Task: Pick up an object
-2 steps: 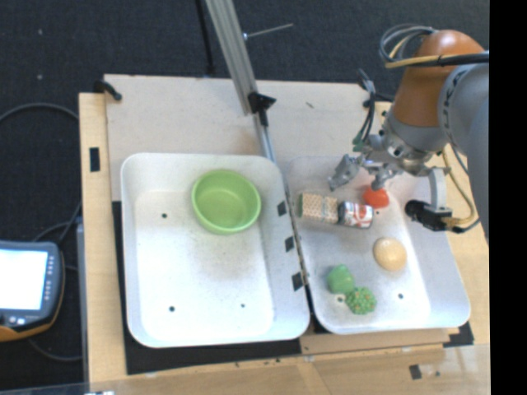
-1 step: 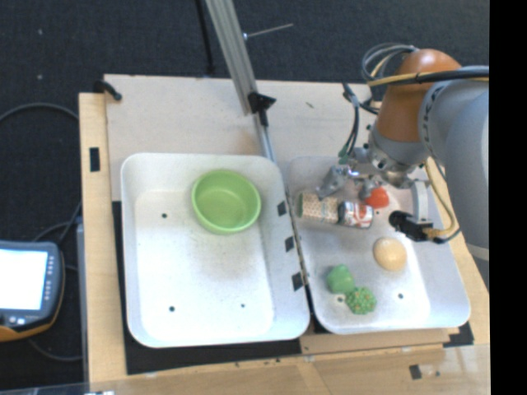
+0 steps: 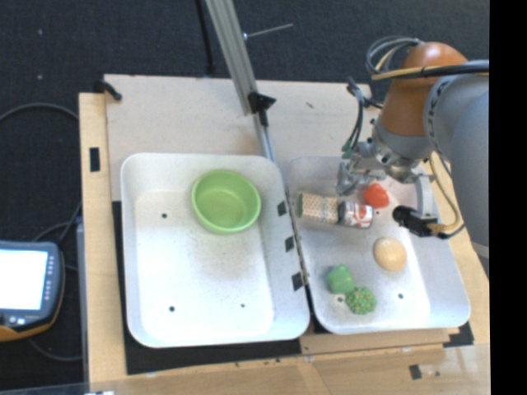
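My gripper (image 3: 352,178) hangs low over the upper part of the right bin (image 3: 436,299), right of centre in the frame; whether it is open or closed I cannot tell. Just below it lies a can (image 3: 333,211) on its side, a red ball (image 3: 376,195) beside it.

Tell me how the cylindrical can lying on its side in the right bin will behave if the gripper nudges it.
The cylindrical can lies on its side, so it would probably roll across the right white bin. It looks rigid, unlikely to flex. Its smooth wall may slip.
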Robot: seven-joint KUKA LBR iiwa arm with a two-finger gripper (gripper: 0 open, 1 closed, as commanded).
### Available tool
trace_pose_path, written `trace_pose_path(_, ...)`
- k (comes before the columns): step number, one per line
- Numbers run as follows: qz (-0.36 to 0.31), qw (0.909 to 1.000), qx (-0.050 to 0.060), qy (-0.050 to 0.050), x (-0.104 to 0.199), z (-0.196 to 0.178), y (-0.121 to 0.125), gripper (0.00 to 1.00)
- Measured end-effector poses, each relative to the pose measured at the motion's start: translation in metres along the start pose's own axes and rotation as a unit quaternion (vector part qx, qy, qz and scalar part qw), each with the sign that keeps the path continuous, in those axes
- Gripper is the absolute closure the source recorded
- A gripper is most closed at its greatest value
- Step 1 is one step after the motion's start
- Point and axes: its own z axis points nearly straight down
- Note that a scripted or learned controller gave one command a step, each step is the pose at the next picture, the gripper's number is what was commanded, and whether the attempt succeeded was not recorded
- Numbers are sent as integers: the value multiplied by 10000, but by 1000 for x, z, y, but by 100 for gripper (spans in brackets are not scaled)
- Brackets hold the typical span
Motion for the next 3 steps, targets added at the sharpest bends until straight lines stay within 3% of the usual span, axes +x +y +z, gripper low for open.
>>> trace_pose_path(2, -2, 10000, -14, 4, -3, -111, 0, 100)
trace_pose_path(3, -17, 10000, 22, 13, 49, -101, -22, 100)
